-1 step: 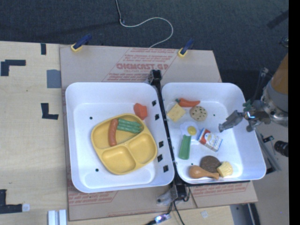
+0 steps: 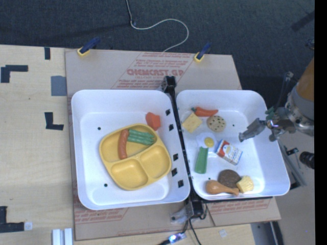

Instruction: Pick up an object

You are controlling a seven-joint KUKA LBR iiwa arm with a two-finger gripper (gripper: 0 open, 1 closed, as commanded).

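**Ana:** While the gripper [image 2: 251, 131] hangs over the right edge of the right bin [image 2: 258, 102], I'd call this the approach step: nothing sits between its fingers.

**Ben:** Agreed. From the overhead camera I see one dark finger reaching left toward the middle of the bin, and whether the pair stands wide or narrow I cannot tell at this angle.

**Ana:** What is nearest to it?

**Ben:** The small carton [image 2: 228, 152], white with red and blue print, lying tilted on the bin floor just below and left of the gripper. It looks boxy and flat-sided, so I judge it an easy thing to pinch.

**Ana:** And the rest?

**Ben:** A round cookie [image 2: 216, 122] near a yellow cheese wedge [image 2: 191, 122] and a carrot [image 2: 206, 112] at the top; a green cucumber [image 2: 201, 160] by the dividing wall; a drumstick [image 2: 221, 188] touching a brown patty [image 2: 229, 177] and a piece of corn [image 2: 245, 184] at the bottom.

**Ana:** So the next move?

**Ben:** Drop lower, shift slightly left over the carton, line the fingers across its short sides, then close. The left bin [image 2: 84, 152] holds a yellow tray [image 2: 134, 173] with a sausage [image 2: 122, 143] and green beans [image 2: 140, 137], well apart from the arm.
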